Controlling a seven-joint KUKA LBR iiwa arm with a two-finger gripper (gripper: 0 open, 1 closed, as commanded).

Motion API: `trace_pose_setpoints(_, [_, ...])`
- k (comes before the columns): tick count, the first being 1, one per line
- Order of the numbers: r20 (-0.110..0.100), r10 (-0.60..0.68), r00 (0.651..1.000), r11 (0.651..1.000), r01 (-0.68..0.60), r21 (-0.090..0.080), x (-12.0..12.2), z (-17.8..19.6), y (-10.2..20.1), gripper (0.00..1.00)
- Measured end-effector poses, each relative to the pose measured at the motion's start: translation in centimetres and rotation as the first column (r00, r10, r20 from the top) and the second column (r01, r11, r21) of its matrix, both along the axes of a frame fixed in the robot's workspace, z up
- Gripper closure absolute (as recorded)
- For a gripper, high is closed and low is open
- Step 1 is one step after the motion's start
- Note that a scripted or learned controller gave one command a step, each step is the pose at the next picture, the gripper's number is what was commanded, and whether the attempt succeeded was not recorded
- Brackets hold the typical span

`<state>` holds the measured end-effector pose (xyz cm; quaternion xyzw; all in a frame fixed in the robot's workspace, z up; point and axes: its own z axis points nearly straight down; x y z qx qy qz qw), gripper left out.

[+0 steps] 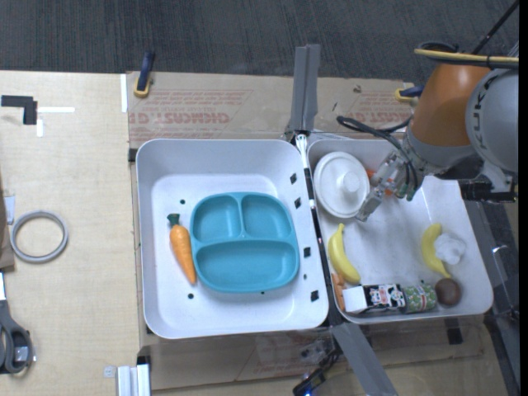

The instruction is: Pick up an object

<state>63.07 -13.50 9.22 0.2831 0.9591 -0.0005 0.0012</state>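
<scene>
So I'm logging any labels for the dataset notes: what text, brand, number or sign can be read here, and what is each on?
"KUK", the visible part of white lettering on the grey arm at the right edge; the rest is cut off.
Red mirrored print on the cardboard sheet behind the bins: letters show, but too blurred to read.
Black and white carton and the dark-labelled bottle in the right bin: printing too small to read.

The left bin [148,246] holds a divided tray [245,243] with a carrot [182,248] just to its left; the right bin [474,246] holds two bananas [342,254].
</scene>
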Motion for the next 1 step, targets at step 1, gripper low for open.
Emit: trace_pose_setpoints(1, [-0.001,-0.004,1.000,1.000,0.004,-0.012,-0.14,0.91,-0.79,1.00])
